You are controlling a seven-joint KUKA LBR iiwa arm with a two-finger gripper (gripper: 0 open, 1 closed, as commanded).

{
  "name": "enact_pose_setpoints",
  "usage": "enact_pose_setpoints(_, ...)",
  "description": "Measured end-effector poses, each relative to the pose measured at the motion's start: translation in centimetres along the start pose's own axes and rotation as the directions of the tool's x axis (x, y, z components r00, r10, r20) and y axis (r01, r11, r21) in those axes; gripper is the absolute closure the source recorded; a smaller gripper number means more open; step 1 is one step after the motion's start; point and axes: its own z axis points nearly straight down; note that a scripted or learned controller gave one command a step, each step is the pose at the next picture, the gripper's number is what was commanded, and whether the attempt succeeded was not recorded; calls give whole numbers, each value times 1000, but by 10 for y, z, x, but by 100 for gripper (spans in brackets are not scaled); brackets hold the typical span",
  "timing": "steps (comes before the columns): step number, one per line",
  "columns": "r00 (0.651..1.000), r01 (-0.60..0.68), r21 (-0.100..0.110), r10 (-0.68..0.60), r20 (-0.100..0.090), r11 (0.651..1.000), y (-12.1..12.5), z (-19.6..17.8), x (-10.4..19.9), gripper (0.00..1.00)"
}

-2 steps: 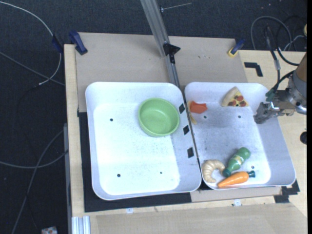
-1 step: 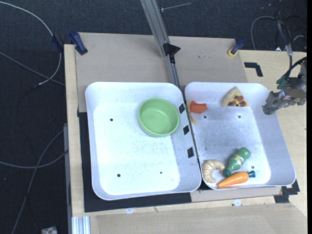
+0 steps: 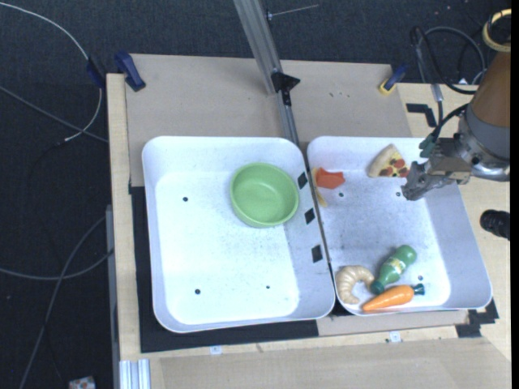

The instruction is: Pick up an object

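The pale wooden worktop (image 3: 203,96) carries two shallow white bins side by side. The left white bin (image 3: 203,282) holds one round green plastic bowl (image 3: 264,194) near its upper right corner. The right white bin (image 3: 365,225) holds a small orange-red block (image 3: 328,177) at its upper left, a toy pizza slice (image 3: 388,162) at the top, and, clustered at the lower edge, a green toy bottle (image 3: 395,265), an orange toy carrot (image 3: 388,297) and a beige toy croissant (image 3: 354,279). The grey gripper (image 3: 413,189) hangs over the right bin's upper right, just beside the pizza slice; whether it is open or closed cannot be told.
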Motion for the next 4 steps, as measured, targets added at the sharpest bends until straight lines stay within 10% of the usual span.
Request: enact_pose_setpoints(4, 1000, 1, 7, -1, 3, 1000, -35, 36, 214, 100)
